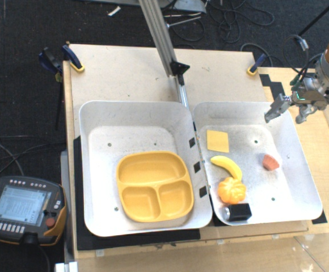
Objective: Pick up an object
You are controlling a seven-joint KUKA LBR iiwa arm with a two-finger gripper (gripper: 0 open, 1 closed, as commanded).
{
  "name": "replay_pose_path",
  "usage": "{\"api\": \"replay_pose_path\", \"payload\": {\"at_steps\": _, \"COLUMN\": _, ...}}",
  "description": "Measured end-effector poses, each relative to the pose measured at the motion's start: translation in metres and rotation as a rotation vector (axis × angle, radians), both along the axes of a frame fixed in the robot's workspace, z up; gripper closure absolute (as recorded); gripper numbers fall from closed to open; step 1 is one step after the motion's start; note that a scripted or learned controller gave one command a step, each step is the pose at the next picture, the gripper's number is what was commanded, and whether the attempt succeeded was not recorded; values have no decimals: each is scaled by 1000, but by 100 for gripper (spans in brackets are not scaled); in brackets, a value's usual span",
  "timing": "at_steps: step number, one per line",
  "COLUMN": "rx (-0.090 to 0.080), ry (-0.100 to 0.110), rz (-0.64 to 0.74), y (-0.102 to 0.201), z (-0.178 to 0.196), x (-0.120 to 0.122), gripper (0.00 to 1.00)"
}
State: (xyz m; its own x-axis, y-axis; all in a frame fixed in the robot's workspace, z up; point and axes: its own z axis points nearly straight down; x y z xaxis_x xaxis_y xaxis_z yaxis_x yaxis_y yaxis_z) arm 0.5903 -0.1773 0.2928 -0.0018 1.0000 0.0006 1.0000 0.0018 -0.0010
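Over the far right corner of the right bin (300, 169), the claw (290, 110) hangs with its two fingers spread apart and nothing between them — a hovering stance above the rim, clear of everything inside. From there it can drop onto whatever it picks without knocking a neighbour first, which is probably why it sits high and to the side.

The candidates all lie in that right bin. A flat yellow square (218, 141) lies near the bin's left wall, with a banana (228, 167) just below it and an orange, pumpkin-like fruit (231, 191) touching or nearly touching the banana's lower end. A small black block (239, 212) sits just under that fruit, close to the near rim. Off on its own, well apart from this cluster, lies a small reddish piece (271, 162) — the nearest thing to the claw and the one with open floor all around it, so I judge it the easiest first try.

The left bin (96, 129) holds a yellow compartment tray (153, 185), resting flat near the front; it looks too wide and shallow for a two-finger grip. Both bins sit side by side on the desk (125, 72), held square by clamps at its far corners.

No grasp has begun; the descent is the step ahead.
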Motion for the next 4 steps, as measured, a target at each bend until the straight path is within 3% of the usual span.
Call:
{"api": "replay_pose_path", "payload": {"at_steps": 1, "rx": 0, "ry": 0, "rz": 0, "y": 0, "z": 0, "x": 0, "gripper": 0}}
{"api": "replay_pose_path", "payload": {"at_steps": 4, "rx": 0, "ry": 3, "rz": -2, "y": -4, "z": -152, "x": -1, "gripper": 0}}
